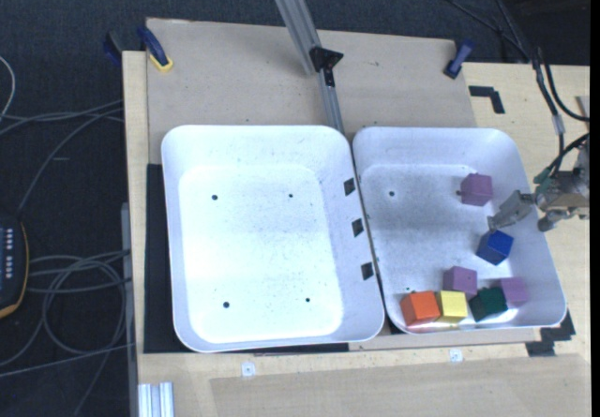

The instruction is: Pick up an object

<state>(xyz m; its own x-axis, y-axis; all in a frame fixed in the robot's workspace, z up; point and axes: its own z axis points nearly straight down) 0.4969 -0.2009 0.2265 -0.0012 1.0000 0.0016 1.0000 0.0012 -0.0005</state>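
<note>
We see dark carpet [66, 22] with cables around a wooden bench [403, 92], two white bins, blocks in the right bin's [422, 162] lower corner, gripper [525, 209] at its right edge, finger state unclear.

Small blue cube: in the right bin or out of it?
In. The small blue cube lies on the right white bin's floor, just below the gripper.

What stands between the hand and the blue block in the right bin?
Nothing visible. The hand hangs at the right bin's right side, just above the blue block, with bare bin floor between them. The purple block lies off to the side.
</note>
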